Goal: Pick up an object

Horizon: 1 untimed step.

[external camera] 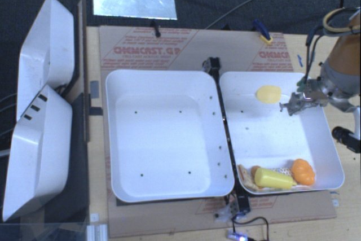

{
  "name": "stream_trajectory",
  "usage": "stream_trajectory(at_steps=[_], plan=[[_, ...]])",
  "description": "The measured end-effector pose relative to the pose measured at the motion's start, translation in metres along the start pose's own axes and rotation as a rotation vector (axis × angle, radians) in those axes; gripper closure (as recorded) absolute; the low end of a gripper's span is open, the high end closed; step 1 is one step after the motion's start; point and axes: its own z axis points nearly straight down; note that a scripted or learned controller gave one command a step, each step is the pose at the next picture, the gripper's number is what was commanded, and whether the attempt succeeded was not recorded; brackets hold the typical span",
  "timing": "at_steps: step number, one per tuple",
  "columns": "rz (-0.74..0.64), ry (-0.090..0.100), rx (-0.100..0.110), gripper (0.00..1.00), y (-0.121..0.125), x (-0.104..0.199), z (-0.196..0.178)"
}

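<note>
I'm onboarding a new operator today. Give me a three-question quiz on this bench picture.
1. True or false: the pale yellow object lies in the right bin.
2. The gripper is nearest to: A) the orange object; B) the pale yellow object; C) the left bin.
3. Fill in: the yellow object lies along the right bin's ____ edge in the camera view.

Key: 1 true; 2 B; 3 bottom.

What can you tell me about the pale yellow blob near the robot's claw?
The pale yellow rounded object looks soft and smooth, like a small lumpy oval. It lies flat on the floor of the right-hand shallow white bin, near its far edge. It sits alone, just left of the two-finger gripper, which does not touch it.
</note>
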Motion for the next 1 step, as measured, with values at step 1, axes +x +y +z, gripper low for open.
stream_trajectory(at_steps=[1], plan=[[-0.001, 0.001, 0.002, 1.0, 0.0007, -0.0002, -0.0269]])
